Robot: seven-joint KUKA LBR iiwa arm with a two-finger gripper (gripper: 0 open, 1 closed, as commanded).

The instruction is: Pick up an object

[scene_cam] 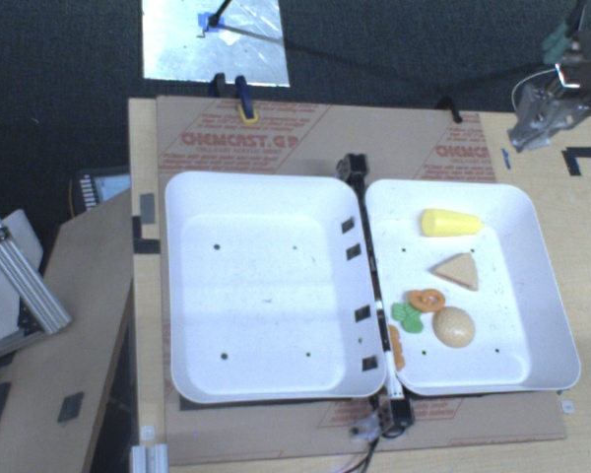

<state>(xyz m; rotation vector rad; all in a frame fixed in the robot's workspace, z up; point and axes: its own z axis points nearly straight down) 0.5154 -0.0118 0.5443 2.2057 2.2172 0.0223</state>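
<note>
The right bin (542, 264) holds several small items. A yellow cylinder (449, 223) lies near its far side, with a tan wedge (458, 271) just below it. Closer to the front sit an orange ring (426, 300), a green piece (407, 316) and a round tan bun (453, 326). A small orange piece (395, 347) rests against the bin's left wall. My gripper (538, 123) hangs at the upper right, above the bench beyond the right bin's far corner and well away from every item.
The left bin (256, 284) lies beside the right one, joined by a black-clipped divider (370, 284). A shiny metal sheet (215, 28) is on the dark floor behind. Blue and yellow clamps (244, 101) grip the board's far edge.
</note>
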